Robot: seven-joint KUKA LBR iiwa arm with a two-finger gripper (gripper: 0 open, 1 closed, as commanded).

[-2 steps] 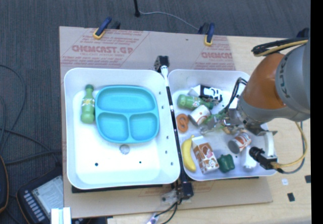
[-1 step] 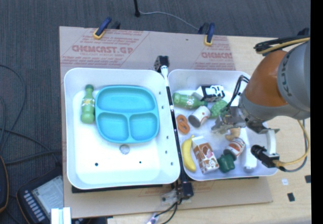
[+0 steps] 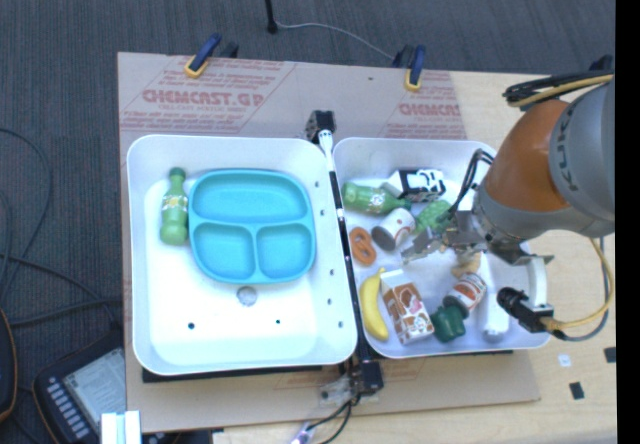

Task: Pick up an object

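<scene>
I am looking at the left bin [image 3: 150, 332], where a green bottle [image 3: 175, 205] is lying along the left wall, just beside a blue divided tray [image 3: 252, 224] that is sitting in the middle. In the right bin [image 3: 345, 157], a yellow banana [image 3: 372, 306] is lying by the left wall with a small carton [image 3: 406, 312] just beside it, and a second green bottle [image 3: 370, 196] is resting near the top with a black-and-white item [image 3: 421, 181] next to it. The gripper [image 3: 432, 240] is reaching in from the right over the middle of this bin, above the clutter; I cannot tell how it is set or whether it is gripping anything.
</scene>
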